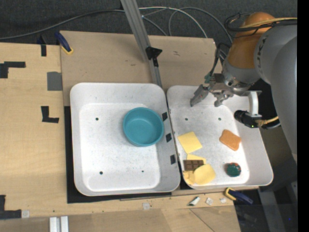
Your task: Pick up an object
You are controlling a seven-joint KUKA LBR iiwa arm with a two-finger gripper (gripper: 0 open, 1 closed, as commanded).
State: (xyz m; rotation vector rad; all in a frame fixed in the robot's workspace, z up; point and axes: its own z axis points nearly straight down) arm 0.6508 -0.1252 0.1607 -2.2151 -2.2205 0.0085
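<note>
Tool [208, 98] spread, hanging above right bin [256, 178].

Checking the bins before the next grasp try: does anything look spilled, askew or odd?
Nothing spilled. In the right white bin, the brown rectangular block sits wedged among the yellow pieces at the near-left corner, partly overlapped.

A robotics lab, by every sign. A grey arm [270, 57] with an orange band enters at the upper right of the frame. Two white bins [79, 105] sit side by side on a plywood surface [96, 52] marked with black tape [47, 114] at the left (odd L-shaped bits). Loose cables [183, 16] trail across the dark floor along the top, and a metal pole [137, 28] slants down from the top centre.
</note>
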